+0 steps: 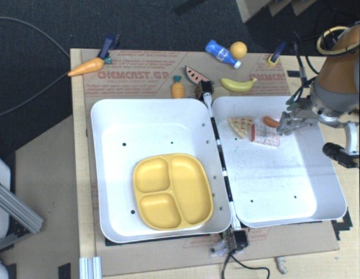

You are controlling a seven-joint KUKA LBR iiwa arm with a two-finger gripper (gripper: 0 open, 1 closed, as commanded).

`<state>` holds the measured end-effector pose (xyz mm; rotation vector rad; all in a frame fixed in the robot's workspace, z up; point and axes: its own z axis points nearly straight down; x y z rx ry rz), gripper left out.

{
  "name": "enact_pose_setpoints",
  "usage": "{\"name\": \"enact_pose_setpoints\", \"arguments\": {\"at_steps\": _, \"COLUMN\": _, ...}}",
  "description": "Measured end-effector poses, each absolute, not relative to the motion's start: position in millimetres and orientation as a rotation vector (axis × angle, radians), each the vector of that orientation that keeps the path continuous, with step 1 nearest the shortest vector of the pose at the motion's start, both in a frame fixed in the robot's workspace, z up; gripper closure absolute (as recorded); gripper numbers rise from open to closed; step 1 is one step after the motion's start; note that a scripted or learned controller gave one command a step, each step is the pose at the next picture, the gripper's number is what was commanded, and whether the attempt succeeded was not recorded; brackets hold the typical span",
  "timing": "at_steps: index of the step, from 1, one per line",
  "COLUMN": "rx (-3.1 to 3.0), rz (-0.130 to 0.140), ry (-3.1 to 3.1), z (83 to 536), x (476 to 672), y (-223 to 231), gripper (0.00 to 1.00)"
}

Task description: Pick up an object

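Dark carpet floor (81,10) surrounds a light wooden bench (57,173). A thin cable (34,25) crosses the floor at left. An aluminium rail (17,205) lies lower left

Glossy yellow plastic tray (172,190) lies in a smooth white plastic bin (110,132).

Yellow tray (172,190); white bins (110,132); yellow banana (238,85).

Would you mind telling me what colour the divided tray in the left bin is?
Yellow; the tray shows plainly in the camera view.
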<state>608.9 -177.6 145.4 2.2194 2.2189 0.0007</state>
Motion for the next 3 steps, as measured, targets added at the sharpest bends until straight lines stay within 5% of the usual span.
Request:
{"name": "enact_pose_setpoints", "arguments": {"at_steps": 1, "rx": 2.222, "rz": -0.001, "ry": 2.224, "z": 150.8, "x": 588.3, "y": -140.5, "gripper": 1.00}}
{"name": "enact_pose_setpoints", "arguments": {"at_steps": 2, "rx": 2.222, "rz": -0.001, "ry": 2.223, "z": 150.8, "x": 588.2, "y": -140.9, "gripper": 0.00}}
{"name": "enact_pose_setpoints", "arguments": {"at_steps": 3, "rx": 2.211, "rz": 0.012, "ry": 2.215, "z": 92.7, "x": 671.1, "y": -134.4, "gripper": 0.00}}
